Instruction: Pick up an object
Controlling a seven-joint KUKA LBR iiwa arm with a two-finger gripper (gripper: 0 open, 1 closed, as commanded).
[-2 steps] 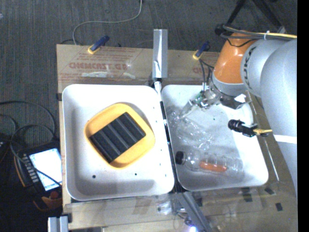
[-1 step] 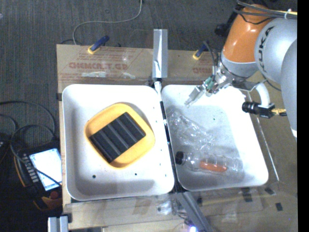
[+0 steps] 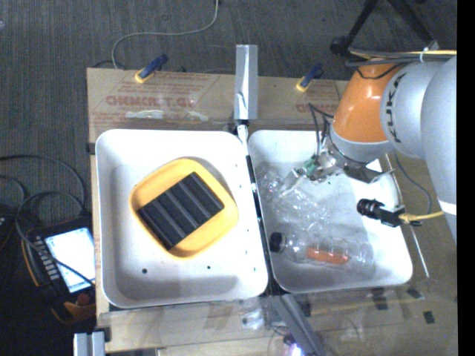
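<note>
In the left bin [image 3: 119, 199] lies a yellow pad-shaped object [image 3: 185, 206] with a black ribbed top. The right bin [image 3: 401, 269] holds crumpled clear plastic [image 3: 297, 195] and a clear bottle [image 3: 319, 251] lying on its side, with a black cap and something orange inside. My gripper [image 3: 319, 167] hangs over the far part of the right bin, just above the crumpled plastic, under the orange wrist band [image 3: 364, 121]. The wrist hides much of it.
A black connector on a yellow cable [image 3: 375, 210] hangs over the right bin's right side. A metal post [image 3: 245, 84] stands behind the wall between the bins. Two blue-and-yellow clamps [image 3: 151, 68] hold the cardboard at the back.
</note>
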